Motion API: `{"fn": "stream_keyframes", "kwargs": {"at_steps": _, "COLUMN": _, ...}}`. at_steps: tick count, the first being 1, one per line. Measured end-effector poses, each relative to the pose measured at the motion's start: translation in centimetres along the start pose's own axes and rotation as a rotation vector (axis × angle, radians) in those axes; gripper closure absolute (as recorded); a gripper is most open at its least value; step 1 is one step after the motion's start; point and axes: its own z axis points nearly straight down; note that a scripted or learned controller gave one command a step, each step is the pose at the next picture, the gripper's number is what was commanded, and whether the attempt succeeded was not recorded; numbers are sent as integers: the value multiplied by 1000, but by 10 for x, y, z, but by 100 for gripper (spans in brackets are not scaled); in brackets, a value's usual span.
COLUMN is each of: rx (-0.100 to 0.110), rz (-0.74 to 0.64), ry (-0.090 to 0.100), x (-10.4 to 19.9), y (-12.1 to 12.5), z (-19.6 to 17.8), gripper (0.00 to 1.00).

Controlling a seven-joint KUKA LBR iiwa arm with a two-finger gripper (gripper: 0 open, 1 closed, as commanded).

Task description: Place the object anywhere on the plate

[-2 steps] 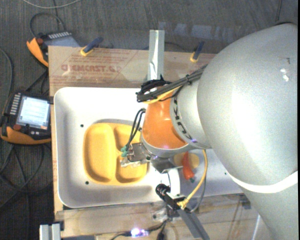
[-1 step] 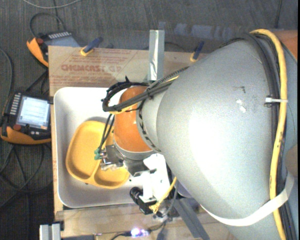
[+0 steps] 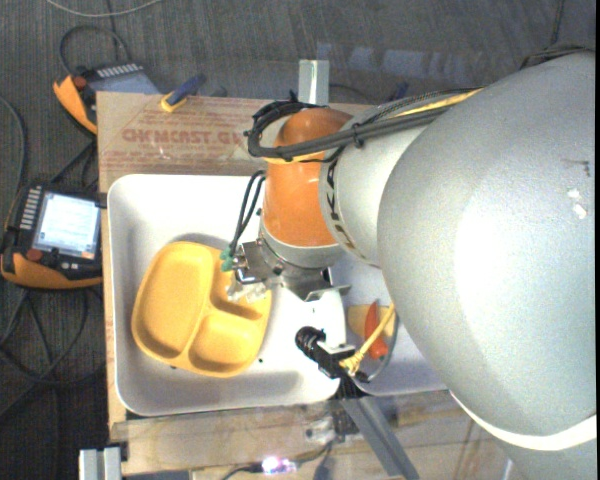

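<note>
Tool (image 3: 242, 280) sits over the yellow plate's (image 3: 180, 303) right edge

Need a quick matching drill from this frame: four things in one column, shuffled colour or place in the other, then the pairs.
Things:
1. plate
2. left bin
3. pendant
4. end effector

Descriptions:
A. white, holds the plate
B. on the floor left of the bench, screen lit
C. yellow, divided into compartments
D. over the plate's right edge

Pairs: 1-C, 2-A, 3-B, 4-D
</note>
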Motion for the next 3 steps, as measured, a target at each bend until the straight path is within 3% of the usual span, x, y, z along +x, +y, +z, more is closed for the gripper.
{"fn": "stream_keyframes", "kwargs": {"at_steps": 1, "rx": -2, "rz": -63, "ry": 1, "x": -84, "y": -7, "z": -83, "gripper": 100}}
{"fn": "stream_keyframes", "kwargs": {"at_steps": 2, "rx": 1, "rz": 174, "ry": 1, "x": -25, "y": -2, "z": -86, "gripper": 100}}
{"fn": "stream_keyframes", "kwargs": {"at_steps": 3, "rx": 0, "rz": 175, "ry": 0, "x": -26, "y": -1, "z": -86, "gripper": 0}}
